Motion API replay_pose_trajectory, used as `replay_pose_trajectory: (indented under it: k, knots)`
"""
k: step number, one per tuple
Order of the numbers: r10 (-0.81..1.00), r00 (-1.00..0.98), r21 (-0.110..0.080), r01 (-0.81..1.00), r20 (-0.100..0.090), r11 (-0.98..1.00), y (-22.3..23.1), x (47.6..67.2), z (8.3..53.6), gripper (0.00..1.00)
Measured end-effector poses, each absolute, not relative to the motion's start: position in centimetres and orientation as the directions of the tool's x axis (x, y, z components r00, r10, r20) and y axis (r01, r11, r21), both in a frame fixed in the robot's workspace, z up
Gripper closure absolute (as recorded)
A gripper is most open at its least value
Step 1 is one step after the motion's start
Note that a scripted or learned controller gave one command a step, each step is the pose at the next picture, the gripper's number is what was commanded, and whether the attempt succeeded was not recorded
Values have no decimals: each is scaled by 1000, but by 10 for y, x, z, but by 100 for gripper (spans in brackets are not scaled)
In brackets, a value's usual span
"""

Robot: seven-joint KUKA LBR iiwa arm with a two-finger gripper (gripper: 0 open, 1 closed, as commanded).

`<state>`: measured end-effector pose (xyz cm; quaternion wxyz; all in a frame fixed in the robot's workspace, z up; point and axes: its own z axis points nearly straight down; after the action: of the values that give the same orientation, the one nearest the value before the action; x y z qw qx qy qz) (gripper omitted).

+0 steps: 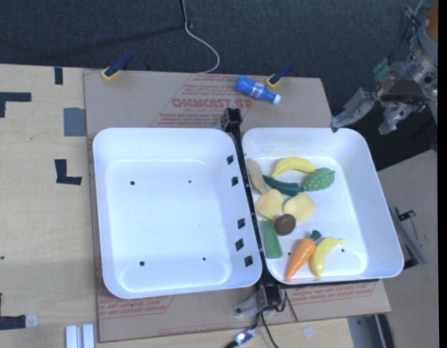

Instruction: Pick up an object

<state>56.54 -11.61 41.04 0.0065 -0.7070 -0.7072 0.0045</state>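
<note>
Bench: pale wooden top [35, 216] with black marks, and a brown cardboard sheet [202, 100] lying under both bins.
Clamps: a yellow-and-blue clamp [116, 66] sits at the far left corner of the cardboard, and another [279, 75] near its far right.
Left bin: shallow white plastic tray [107, 216], touching its neighbour along a black hinge strip [238, 187].
Bottle: a small blue bottle with a white cap [256, 90] lies on its side on the cardboard behind the bins, just left of the second clamp.
Right bin: shallow white plastic tray [368, 194] holding all the toy food.
Toy food, left side: a tan elongated piece [254, 175] lies along the hinge, with two pale yellow rounded pieces [269, 204] [300, 207] beside it, a small brown round piece [284, 225] touching them, and a green flat bar [271, 239] in front.
Toy food, middle: a yellow banana [292, 166] arches over a dark green pod [282, 185], and a bumpy green vegetable [318, 179] lies to its right.
Toy food, near edge: an orange carrot with a green top [301, 256] lies tilted, just beside a second yellow banana [324, 253].
My gripper [374, 120]: I hang past the right bin's far right corner, apart from the toys, my two grey fingers spread wide with nothing between them.
</note>
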Motion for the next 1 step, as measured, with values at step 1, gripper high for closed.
replay_pose_trajectory:
  k: [1]
  knots:
    - [1000,0,11,1000,-5,0,-155,602,508,0]
